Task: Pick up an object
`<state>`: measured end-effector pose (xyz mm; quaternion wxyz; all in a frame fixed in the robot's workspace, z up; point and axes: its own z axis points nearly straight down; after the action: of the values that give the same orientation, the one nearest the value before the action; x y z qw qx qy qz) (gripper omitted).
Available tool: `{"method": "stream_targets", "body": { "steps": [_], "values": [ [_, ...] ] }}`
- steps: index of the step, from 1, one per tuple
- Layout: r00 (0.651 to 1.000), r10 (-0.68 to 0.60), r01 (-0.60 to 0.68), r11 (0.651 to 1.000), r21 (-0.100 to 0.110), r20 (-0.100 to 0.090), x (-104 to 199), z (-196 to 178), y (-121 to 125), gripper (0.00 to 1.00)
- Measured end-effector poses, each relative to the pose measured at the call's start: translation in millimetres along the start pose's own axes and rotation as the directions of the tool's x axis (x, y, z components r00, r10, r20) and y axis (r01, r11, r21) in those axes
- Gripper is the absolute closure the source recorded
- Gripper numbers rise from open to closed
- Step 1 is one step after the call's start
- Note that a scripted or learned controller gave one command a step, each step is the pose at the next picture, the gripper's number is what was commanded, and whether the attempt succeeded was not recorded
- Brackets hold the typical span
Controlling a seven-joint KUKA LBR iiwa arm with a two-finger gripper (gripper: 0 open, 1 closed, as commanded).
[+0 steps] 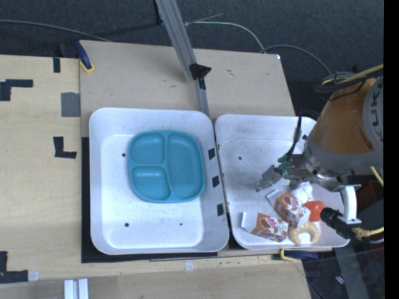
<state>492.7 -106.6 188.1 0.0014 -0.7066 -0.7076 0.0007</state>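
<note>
While gripper (269, 180) hovers over right bin (249, 136), fingers spread, pinching nothing | snack packets (280, 220) look light, crinkly, slippery | pinch across packet's middle, not edge.

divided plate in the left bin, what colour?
Teal blue all over: the three-compartment plastic plate in the left white bin, clearest in the camera view.

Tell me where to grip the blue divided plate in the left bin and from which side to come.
Grip the blue plate by its raised outer rim, probably the right edge nearest the arm, coming down from above. It lies flat in the left bin, so only the rim gives the gripper something to close on; the plate looks too wide to span.
</note>
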Motion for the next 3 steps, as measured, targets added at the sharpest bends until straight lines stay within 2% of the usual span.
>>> {"method": "stream_targets", "body": {
  "steps": [1, 3],
  "values": [
    [1.000, -0.001, 0.001, 1.000, 0.000, 0.000, 0, 0, 0, 0.00],
    [1.000, 0.000, 0.000, 1.000, 0.004, 0.000, 4, 98, -7, 0.00]
  ]
}}
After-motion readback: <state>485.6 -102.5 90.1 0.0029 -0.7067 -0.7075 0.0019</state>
